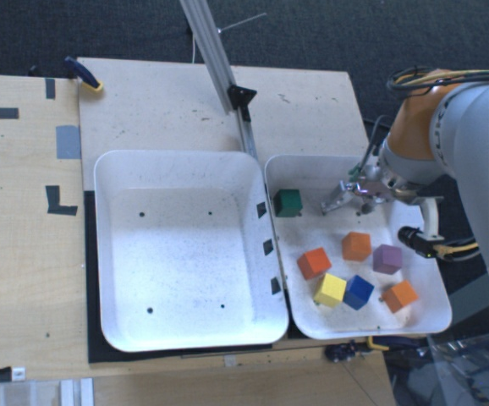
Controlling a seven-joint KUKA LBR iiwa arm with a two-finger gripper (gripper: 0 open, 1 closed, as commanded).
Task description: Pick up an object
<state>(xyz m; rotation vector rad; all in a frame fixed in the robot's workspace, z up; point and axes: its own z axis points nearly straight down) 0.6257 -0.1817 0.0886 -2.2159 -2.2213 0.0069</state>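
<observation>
The right bin holds several small cubes. A green cube sits near its far left corner. Toward the front lie an orange cube, a second orange cube, a purple cube, a yellow cube, a blue cube and a third orange cube. My gripper hangs low over the far part of this bin, to the right of the green cube and above the second orange cube. Nothing shows in its grasp.
The left bin stands beside the right one, sharing a middle wall. A slanted metal bar runs down to the bins' far edge. A yellow-and-blue clamp lies at the bench's far left.
</observation>
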